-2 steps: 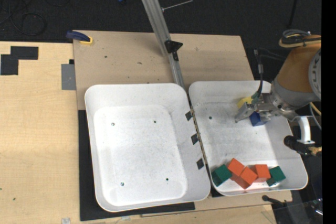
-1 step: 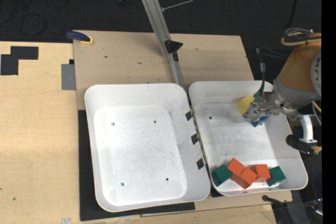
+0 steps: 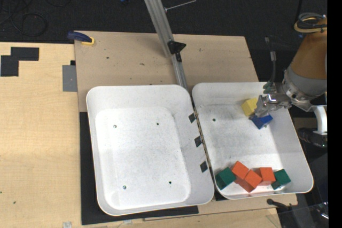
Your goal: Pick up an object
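Observation:
In the right bin (image 3: 235, 136), near its far right side, a yellow block (image 3: 248, 107) and a blue block (image 3: 261, 122) lie close together. My gripper (image 3: 264, 108) hangs just right of the yellow block and directly above the blue one, its metal tip overlapping the blue block's top edge. Whether it touches either block I cannot tell. The grey arm with its orange band (image 3: 312, 59) comes in from the right edge.
Along the right bin's near wall lie several orange blocks (image 3: 248, 179) and two green ones (image 3: 225, 177) (image 3: 280, 178). The left bin (image 3: 101, 115) sits beside it. An aluminium rail (image 3: 159, 21) slants over the bench behind the bins.

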You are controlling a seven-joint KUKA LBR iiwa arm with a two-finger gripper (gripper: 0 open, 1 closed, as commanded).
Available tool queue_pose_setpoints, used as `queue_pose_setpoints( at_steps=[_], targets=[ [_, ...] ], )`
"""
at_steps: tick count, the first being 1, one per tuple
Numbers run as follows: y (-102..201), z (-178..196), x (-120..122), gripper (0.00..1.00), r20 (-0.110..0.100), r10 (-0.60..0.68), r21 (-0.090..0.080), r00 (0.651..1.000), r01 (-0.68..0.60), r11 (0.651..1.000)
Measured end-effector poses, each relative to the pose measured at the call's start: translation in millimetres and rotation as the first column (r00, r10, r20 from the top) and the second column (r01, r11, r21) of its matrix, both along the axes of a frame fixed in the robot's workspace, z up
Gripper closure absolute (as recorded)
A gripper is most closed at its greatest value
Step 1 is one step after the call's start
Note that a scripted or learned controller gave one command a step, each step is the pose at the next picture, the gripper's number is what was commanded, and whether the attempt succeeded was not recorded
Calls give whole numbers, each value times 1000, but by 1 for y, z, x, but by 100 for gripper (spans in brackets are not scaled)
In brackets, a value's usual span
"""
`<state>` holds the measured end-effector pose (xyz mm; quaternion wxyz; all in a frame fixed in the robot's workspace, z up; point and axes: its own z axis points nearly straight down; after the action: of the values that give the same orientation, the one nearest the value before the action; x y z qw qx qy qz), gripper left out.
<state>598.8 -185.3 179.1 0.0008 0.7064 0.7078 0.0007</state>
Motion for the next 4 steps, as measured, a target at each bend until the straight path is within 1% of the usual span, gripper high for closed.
queue_pose_setpoints(
  at_steps=[1,2,3,4],
  targets=[
    [9,50,-3,100,1,0,0,1000,0,1000],
    [7,103,-2,100,2,0,-1,1000,0,1000],
    [48,92,-11,100,-7,1,2,1000,-1,1000],
    [107,75,-15,100,-7,2,3,1000,-2,1000]
  ],
)
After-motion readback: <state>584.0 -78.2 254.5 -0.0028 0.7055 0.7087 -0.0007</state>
